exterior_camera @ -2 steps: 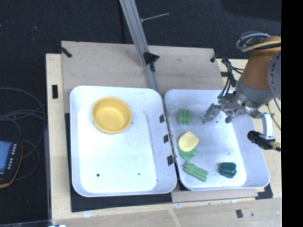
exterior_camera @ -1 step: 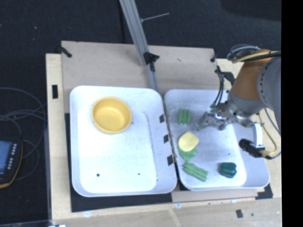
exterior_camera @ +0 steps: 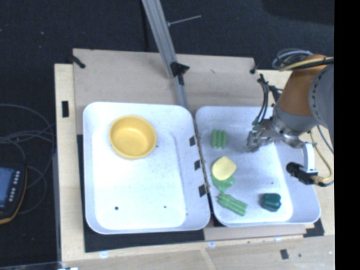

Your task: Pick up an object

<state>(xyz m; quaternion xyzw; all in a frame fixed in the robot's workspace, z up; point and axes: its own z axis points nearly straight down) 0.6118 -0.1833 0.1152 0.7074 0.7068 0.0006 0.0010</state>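
Two shallow white bins sit side by side on a pale wooden bench (exterior_camera: 140, 66), seen from above at a slant. The left bin (exterior_camera: 140, 207) holds one thing: a round yellow bowl (exterior_camera: 133, 136), upright, in its upper left part. The right bin (exterior_camera: 253, 117) holds four small objects. A ridged light green piece (exterior_camera: 219, 139) lies near the bin's upper left. Below it, close to the left wall, a yellow-green lump (exterior_camera: 223, 170) rests. Just under that, a ridged green stick (exterior_camera: 233, 204) lies tilted, its upper end near or touching the lump. A dark green block (exterior_camera: 270, 201) sits apart, toward the lower right corner. The grey arm with its orange band (exterior_camera: 298, 91) reaches in from the right, and its gripper (exterior_camera: 256, 139) hangs over the upper middle of the right bin, to the right of the light green piece and apart from it. Whether the gripper is open or closed cannot be told, and nothing can be seen in its grasp
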